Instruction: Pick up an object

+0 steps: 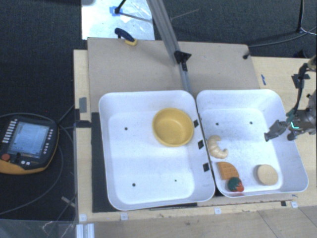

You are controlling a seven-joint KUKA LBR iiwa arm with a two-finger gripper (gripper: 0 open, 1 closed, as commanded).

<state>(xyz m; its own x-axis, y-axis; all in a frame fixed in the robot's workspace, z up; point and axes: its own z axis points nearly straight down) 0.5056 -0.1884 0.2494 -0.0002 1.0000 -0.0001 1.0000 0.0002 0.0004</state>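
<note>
Over the right bin (247,100), at its right rim, I see my pincer (275,131), dark and angular; I cannot tell how far it is open or whether it touches anything. Below it lie 4 objects: a pale, curved croissant shape (216,146), a flat orange wafer (228,170), a small green-and-red lump (235,184), and a smooth tan disc (266,174). Within the left bin (119,182) sits 1 glossy round yellow bowl (173,127).

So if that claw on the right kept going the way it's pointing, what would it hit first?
The gripper points leftward over the right bin. Straight on, it would probably meet that bin's bare white floor first; the croissant lies a little off that line. Its height is hard to judge from above.
</note>
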